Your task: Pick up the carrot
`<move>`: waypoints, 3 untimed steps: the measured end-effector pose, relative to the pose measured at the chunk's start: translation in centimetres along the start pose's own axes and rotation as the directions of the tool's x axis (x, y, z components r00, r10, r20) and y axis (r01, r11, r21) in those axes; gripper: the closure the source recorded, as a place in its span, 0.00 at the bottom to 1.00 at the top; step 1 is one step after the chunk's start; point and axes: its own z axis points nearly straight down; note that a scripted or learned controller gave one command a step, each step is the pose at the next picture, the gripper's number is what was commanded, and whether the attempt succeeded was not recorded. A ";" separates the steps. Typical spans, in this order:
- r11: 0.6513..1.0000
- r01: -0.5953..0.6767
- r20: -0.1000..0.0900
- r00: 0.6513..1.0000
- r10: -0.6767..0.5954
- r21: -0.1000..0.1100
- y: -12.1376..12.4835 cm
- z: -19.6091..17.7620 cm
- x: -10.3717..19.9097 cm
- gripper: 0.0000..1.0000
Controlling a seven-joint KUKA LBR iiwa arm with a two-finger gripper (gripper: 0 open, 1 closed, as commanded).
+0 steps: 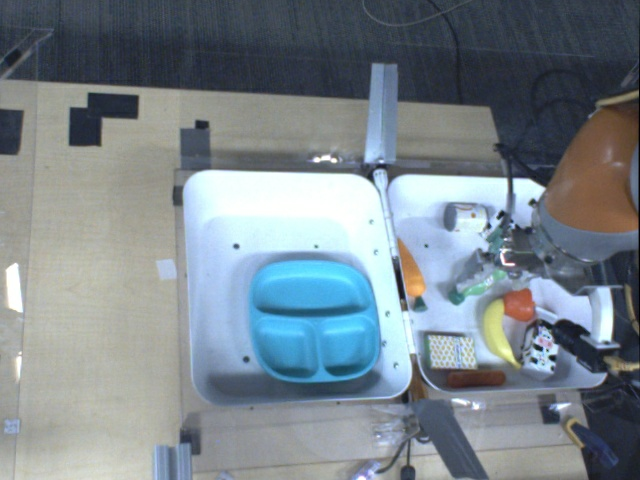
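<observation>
Orange carrot [409, 271]: we find it lying lengthwise hard against the left wall of the right bin [430, 193], just beside the divider between the bins; one only.
Why it matters: tucked along the wall like that, we judge there is little room for a finger on the wall side, so a grasp across it looks awkward.
Arm [598, 183]: reaching in from the right, its orange band above the wrist, with the wrist hanging over the middle of the right bin.
Pincer [500, 255]: low among the clutter, well apart from the carrot; we cannot tell whether it is released or clenched, and we see nothing held.
Right bin contents: one banana [497, 332], one small red-orange item [518, 304], one green thing [475, 286] by the pincer, one grey can [463, 216] on its side, one yellow patterned box [451, 350], one dark red bar [475, 377], one black-and-white toy [541, 348].
Left bin [215, 208]: one blue divided tray [315, 318] with three compartments, sitting flat.
Bins: two, side by side on the worktop [90, 298].
Task progress: we judge the carrot not yet approached.
</observation>
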 end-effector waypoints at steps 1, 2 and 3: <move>0.972 -0.235 0.000 0.972 0.235 0.000 -1.6 2.1 6.1 0.00; 0.965 -0.263 0.001 0.965 0.263 -0.003 2.6 -6.9 11.3 0.00; 0.979 -0.206 0.001 0.979 0.206 0.001 -0.3 2.2 9.6 0.00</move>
